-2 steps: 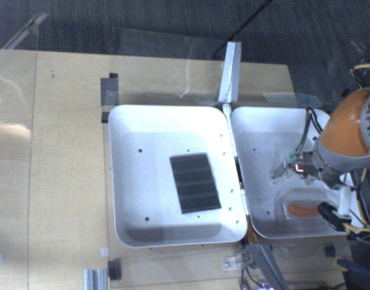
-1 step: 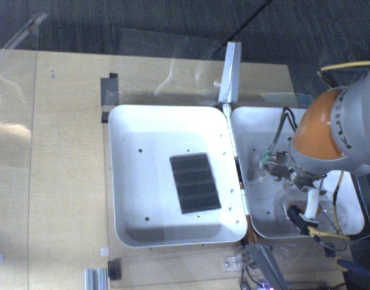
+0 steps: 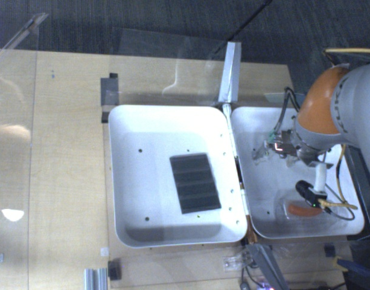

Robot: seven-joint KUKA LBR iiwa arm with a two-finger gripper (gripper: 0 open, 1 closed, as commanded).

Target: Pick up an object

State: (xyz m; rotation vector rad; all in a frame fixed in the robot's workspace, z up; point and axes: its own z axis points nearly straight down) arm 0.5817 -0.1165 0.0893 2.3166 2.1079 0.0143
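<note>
Pincer (image 3: 271, 146), camera view: low in right bin (image 3: 263, 189); width cannot be told; nothing seen held. Orange-red item (image 3: 300, 210): same bin, near pincer, lower right of it, lying crosswise. Black ribbed slab (image 3: 195, 183): left bin (image 3: 136, 186), well apart leftward.

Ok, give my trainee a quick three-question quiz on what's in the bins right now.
1. True or false: the dark ribbed slab lies in the left bin.
2. What does the arm hang over? A) the left bin B) the right bin C) bare bench
3. Fill in: the small reddish object lies in the ___ bin.

Key: 1 true; 2 B; 3 right.
</note>
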